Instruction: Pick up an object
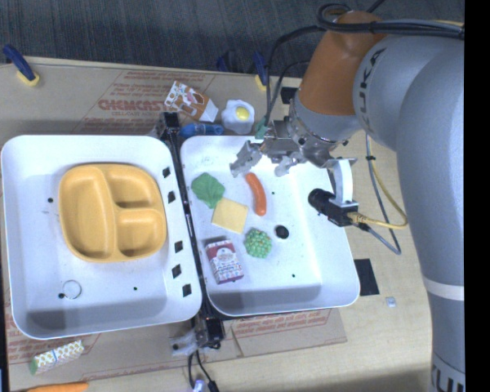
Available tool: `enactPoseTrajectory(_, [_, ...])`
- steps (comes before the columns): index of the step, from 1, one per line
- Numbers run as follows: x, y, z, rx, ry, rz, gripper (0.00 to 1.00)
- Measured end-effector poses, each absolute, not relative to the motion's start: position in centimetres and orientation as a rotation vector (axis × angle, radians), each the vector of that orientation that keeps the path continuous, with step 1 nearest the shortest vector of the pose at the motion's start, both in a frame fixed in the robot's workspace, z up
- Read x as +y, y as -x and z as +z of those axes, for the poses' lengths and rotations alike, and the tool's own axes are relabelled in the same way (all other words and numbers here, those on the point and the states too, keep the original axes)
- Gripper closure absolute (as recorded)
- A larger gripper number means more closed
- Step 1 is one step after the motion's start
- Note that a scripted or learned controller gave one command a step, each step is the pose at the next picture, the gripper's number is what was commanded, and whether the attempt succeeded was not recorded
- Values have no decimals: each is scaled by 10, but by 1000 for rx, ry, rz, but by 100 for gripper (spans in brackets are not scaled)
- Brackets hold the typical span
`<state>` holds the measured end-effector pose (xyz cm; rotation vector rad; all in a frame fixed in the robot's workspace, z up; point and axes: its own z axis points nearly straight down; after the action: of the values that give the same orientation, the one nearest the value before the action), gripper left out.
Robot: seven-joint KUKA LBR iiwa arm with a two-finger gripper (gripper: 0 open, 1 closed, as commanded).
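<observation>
Fingers spread open, holding nothing, above the right bin's far edge. The sausage lies just below them, long axis running near to far. Broccoli, cheese and a green ball crowd its left; a yellow tray sits in the left bin.

The gripper hangs over the back of the right bin, its fingers spread apart with nothing between them, just above an orange sausage. Beside the sausage lie a green leafy piece, a yellow cheese square, a green bumpy ball and a small red packet. The left bin holds a yellow divided tray. On the surface behind the bins sit a fried egg toy and a small printed carton.
</observation>
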<state>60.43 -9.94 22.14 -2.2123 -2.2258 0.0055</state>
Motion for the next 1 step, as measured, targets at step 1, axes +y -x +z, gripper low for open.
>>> enactPoseTrajectory(1, [-123, -632, 167, -2386, 2037, 5, 0])
